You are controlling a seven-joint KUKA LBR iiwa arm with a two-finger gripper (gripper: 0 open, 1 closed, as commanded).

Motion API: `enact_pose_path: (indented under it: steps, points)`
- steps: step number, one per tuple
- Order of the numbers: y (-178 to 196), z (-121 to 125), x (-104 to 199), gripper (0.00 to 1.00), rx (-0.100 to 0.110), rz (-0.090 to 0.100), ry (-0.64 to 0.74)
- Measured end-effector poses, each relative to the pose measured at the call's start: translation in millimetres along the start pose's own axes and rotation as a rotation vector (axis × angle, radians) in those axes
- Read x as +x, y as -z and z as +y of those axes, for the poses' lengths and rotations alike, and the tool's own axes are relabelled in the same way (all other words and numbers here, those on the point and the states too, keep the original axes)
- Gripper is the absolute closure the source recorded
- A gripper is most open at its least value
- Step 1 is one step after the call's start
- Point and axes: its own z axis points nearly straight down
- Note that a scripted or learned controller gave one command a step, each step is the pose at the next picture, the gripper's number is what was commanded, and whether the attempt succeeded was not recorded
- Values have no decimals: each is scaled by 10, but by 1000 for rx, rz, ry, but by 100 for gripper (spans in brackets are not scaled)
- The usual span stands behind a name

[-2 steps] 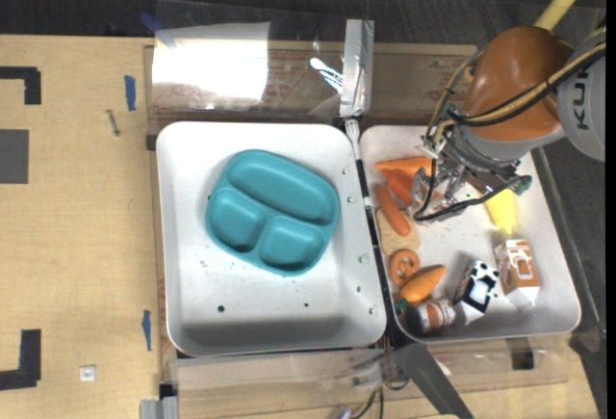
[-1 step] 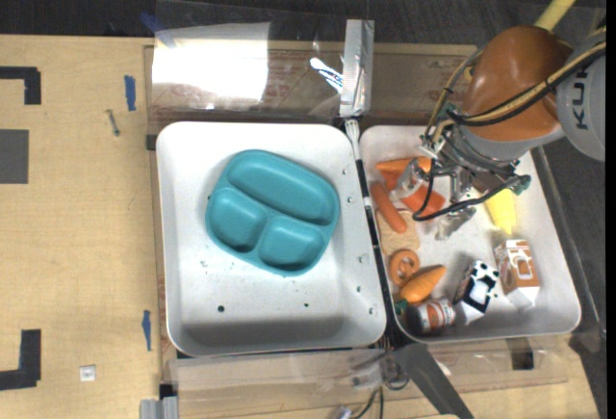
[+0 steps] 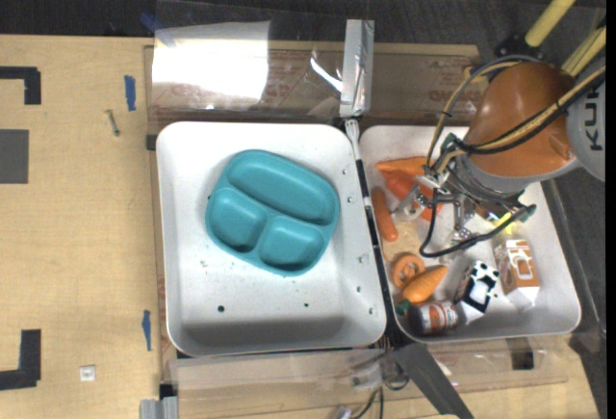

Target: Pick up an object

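Note:
The right bin [image 3: 558, 301] holds several small objects: an orange carrot-shaped piece [image 3: 385, 211], an orange wedge [image 3: 399, 174], a round orange piece [image 3: 407, 267], an orange fruit shape [image 3: 424, 285], a black-and-white block [image 3: 481, 284], a small jar with a red band [image 3: 435, 317] and an orange-printed card [image 3: 520, 263]. My gripper [image 3: 460, 220] hangs low over the middle of this bin, under the orange wrist band [image 3: 515, 123]. Cables and the wrist body hide its fingertips.
The left bin [image 3: 183, 215] holds a teal divided plate [image 3: 272, 210]. A clear plastic sheet [image 3: 241, 70] and a metal strip [image 3: 357, 65] lie behind the bins. The wooden bench [image 3: 67, 215] extends to the left.

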Motion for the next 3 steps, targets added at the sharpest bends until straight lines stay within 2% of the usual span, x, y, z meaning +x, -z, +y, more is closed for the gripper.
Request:
enact_pose_path:
  steps: [1,2,3]
  points:
    - [3,76,94,0,-1,-1,-125]
    - [-14,24,80,0,-8,4,-178]
    - [-23,-167,44,0,-7,6,-226]
